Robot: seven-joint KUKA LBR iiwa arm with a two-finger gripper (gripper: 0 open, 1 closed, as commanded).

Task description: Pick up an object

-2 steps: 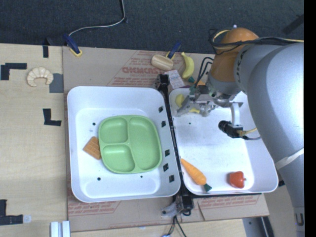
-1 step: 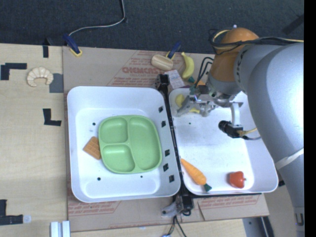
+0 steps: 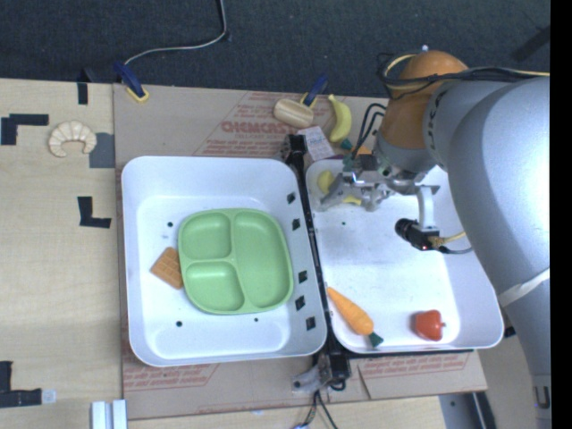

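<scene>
The gripper [image 3: 350, 193] is seen low in the far left corner of the right bin [image 3: 465, 280], beside a yellow object [image 3: 327, 181] that is lying there. It cannot be told if the claw is spread or pressed together. A carrot [image 3: 350, 311] and a red tomato [image 3: 430, 324] are lying near the front wall of the same bin, well apart from the gripper. A green divided plate [image 3: 237, 260] is placed in the left bin [image 3: 147, 204].

A croissant [image 3: 73, 138] is lying on the bench's far left. A black cable [image 3: 207, 27] is trailing across the dark floor beyond.
</scene>
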